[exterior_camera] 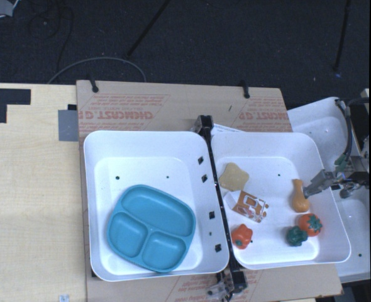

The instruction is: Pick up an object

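Observation:
The right bin holds several small items. A tan bread-like piece lies at its back left, with a clear packet with orange print just in front of it. A small red pepper sits at the front left. An orange, gourd-shaped toy stands near the right wall, with a red tomato-like toy and a green toy in front of it. My gripper reaches in over the right wall, low, its tip right beside the orange toy's right side. Nothing hangs from it.
The left bin holds a blue divided plate in its front half. A black divider with clips runs between the bins. Both stand on cardboard, with the arm's cables and a white base at the right.

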You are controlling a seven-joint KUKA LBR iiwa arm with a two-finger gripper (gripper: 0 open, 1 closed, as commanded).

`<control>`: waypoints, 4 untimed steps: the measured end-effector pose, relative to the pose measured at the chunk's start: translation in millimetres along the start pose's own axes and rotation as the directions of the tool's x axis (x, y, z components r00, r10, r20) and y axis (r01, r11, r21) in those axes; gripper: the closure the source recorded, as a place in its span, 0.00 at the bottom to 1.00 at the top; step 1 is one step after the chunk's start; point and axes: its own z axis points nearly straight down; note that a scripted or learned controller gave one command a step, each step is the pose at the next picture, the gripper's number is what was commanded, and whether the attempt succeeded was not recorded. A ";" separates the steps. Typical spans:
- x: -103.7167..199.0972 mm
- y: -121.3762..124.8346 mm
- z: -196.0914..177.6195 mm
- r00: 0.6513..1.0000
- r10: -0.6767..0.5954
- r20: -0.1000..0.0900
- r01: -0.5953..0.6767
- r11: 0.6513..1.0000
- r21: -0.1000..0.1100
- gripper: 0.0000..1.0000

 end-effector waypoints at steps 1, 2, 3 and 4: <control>0.2 1.6 -4.3 1.000 -0.002 0.002 0.002 1.000 -0.009 0.00; -5.5 7.7 55.0 1.000 -0.001 0.000 0.001 1.000 -0.003 0.00; -3.4 7.4 98.5 1.000 -0.002 0.000 0.002 1.000 -0.004 0.00; -5.9 10.9 143.2 1.000 -0.002 0.000 0.002 1.000 -0.004 0.00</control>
